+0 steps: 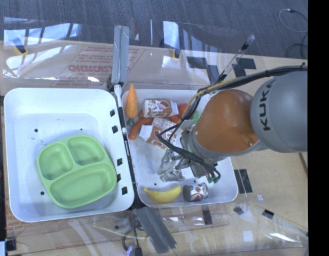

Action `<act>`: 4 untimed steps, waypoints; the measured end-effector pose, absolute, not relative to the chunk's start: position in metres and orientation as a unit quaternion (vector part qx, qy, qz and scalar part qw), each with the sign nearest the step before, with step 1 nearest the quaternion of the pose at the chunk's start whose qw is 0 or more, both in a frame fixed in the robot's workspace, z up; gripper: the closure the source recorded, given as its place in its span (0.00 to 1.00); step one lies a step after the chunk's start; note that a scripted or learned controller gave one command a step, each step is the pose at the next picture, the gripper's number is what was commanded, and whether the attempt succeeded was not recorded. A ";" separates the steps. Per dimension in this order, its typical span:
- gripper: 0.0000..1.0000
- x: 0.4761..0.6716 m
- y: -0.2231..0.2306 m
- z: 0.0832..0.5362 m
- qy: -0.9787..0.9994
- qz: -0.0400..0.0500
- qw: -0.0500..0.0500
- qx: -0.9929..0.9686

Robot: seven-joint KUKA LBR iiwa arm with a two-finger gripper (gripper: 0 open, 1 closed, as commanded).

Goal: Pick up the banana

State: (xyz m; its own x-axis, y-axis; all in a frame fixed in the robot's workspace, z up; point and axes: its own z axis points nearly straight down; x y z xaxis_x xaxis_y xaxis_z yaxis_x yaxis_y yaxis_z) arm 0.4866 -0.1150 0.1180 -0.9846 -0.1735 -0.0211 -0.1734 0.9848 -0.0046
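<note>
A yellow banana [163, 194] lies on the floor of the right bin [227, 192] near its front wall, curved side down. My gripper [171, 169] hangs just above and behind it, metal fingers pointing down over the bin floor a short way from the fruit. Nothing shows between the fingers. The orange wrist band [226, 123] and grey arm [279, 111] cover the bin's right half.
A small can [196, 192] lies right of the banana. A carrot [132, 101], a sausage-like piece [134, 129] and snack packets [157, 108] sit at the back of the right bin. The left bin [25, 111] holds a green divided plate [77, 170].
</note>
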 end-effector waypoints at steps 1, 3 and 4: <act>0.00 0.487 -0.115 0.118 0.996 -0.001 0.011 -0.087; 0.00 0.534 -0.087 0.193 0.968 0.000 0.001 -0.253; 0.00 0.554 -0.147 0.130 0.931 0.001 0.000 -0.364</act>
